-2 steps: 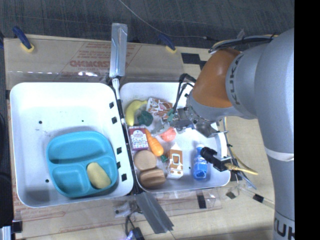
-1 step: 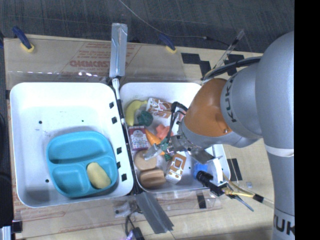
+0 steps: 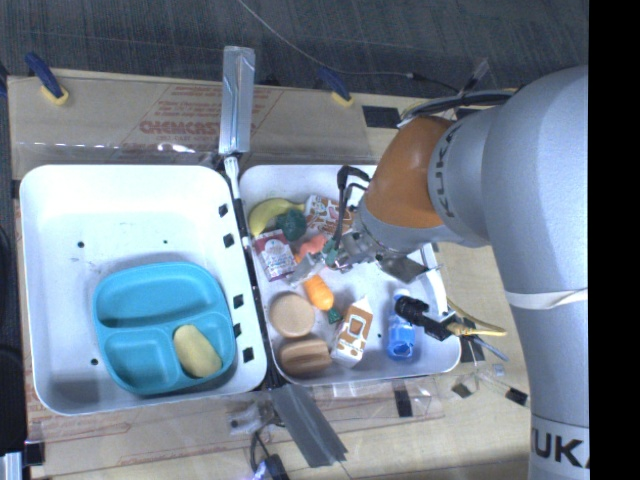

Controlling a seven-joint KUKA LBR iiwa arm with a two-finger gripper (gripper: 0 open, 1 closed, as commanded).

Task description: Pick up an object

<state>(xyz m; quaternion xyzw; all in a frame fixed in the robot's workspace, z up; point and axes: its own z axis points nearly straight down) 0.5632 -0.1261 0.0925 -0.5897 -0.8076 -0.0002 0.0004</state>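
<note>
Cardboard covers the bench point(image 3: 200, 108) under two white bins. Nearest in the right bin point(image 3: 440, 363) lie a brown bun point(image 3: 304, 356), a small carton point(image 3: 352, 333) and a blue cup point(image 3: 401, 341); the left bin holds a blue tray point(image 3: 150, 308). Farther in, the gripper point(image 3: 338, 253) hangs low over an orange toy point(image 3: 319, 292), glossy and rounded, just beside a red packet point(image 3: 277, 258). Whether it is open I cannot tell. It should descend straight, avoiding neighbours. Farthest lies a banana point(image 3: 268, 212).

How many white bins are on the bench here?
2: the left bin, holding a blue tray, and the right bin, packed with small items under the arm.
</note>
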